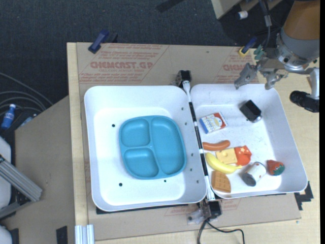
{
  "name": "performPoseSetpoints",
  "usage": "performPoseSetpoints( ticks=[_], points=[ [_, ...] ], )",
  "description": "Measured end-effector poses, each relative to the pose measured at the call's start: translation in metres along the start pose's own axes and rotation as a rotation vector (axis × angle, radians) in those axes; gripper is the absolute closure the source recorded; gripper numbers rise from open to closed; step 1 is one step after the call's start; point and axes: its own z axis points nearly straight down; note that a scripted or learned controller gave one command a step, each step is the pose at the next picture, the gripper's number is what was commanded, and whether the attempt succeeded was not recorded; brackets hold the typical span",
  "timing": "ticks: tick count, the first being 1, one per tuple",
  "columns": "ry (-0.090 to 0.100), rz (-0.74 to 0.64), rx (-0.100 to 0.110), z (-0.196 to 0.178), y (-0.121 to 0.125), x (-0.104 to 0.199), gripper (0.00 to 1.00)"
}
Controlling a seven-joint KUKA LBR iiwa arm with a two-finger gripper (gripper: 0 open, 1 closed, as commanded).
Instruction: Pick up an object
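Observation:
The right bin (289, 136) holds several small items. A black block (250, 111) lies near its far side and a small white carton (212, 122) near its left wall. A sausage (216, 145), a banana (220, 164), a red and yellow piece (238, 155), a waffle (221, 182), a grey and white cylinder (253, 173) and a strawberry (274, 168) crowd the near half. My gripper (256, 81) hangs over the bin's far rim, above and behind the black block. Its fingers are spread open with nothing between them.
A blue divided plate (151, 146) lies in the left bin (101, 111). The bins meet along a dark seam (195, 131). A blue clamp (99, 41) sits at the board's far left corner. Cables and grey equipment stand off the bench to the left.

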Motion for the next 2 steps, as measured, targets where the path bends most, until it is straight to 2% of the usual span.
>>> performPoseSetpoints(
  ticks=[1, 2],
  points=[
    [-0.006, -0.002, -0.018, 0.155, 0.008, -0.025, 0.0],
    [0.0, -0.002, -0.003, 0.173, 0.026, 0.035, 0.0]
  ],
)
